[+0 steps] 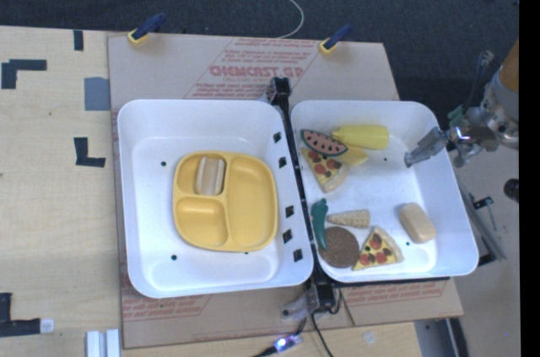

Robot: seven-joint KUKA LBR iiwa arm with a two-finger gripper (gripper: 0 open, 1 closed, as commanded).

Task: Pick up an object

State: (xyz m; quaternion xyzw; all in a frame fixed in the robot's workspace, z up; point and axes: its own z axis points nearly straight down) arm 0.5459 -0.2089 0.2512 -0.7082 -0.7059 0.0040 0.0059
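Note:
The right bin (439, 178) holds several toy foods. A watermelon slice (324, 143), a yellow corn cob (361, 136) and a pizza slice (325, 170) lie at its far left. Nearer the front are a green piece (320, 222), a cone (348, 219), a brown round cookie (341, 246), a second pizza slice (377, 250) and a tan bread roll (416, 222). My gripper (419, 152) reaches in over the bin's right rim, to the right of the corn and above the roll. Nothing is visibly held in it.
The left bin (143, 178) carries a yellow divided plate (232, 208) with a beige piece (209, 175) in its top-left section. Black clips run along the divider (291, 178) between the bins. Yellow and blue clamps (146, 28) hold the cardboard at the back.

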